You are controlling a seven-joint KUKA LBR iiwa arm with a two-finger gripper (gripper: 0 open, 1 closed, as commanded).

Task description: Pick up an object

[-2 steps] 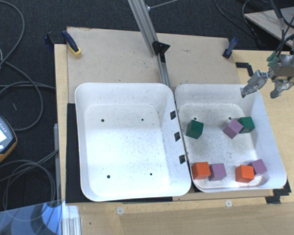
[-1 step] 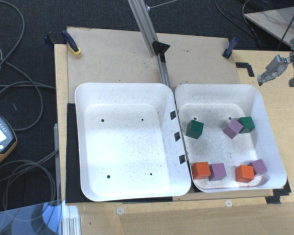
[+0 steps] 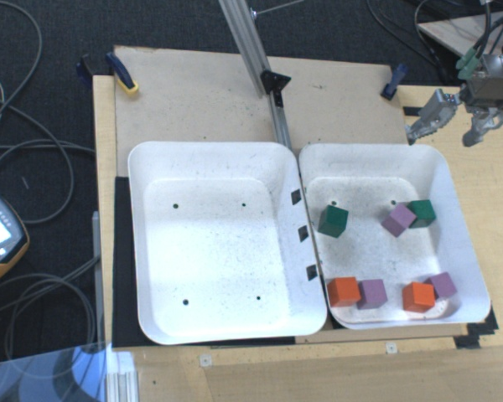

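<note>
Gripper (image 3: 448, 124) sits upper right of frame, above the far right corner of the right bin (image 3: 461, 216). Fingers spread apart, nothing between them, so released.

Block count, all in right bin: 6 total.
- 2 green: green block (image 3: 334, 220) left-centre, second green block (image 3: 422, 213) right of it, touching a purple block (image 3: 398, 220).
- 2 orange: orange block (image 3: 344, 291) lower left, second orange block (image 3: 418, 296) lower right.
- 3 purple incl. the one above (so 7 total, not 6): purple cube (image 3: 372, 293) just beside the left orange one, purple piece (image 3: 442, 286) touching the right orange one.

Left bin (image 3: 151, 224): 1, speckled w/ dark marks. 2 blue clamps on the board, upper left clamp (image 3: 122, 72) and upper right clamp (image 3: 393, 82).
</note>
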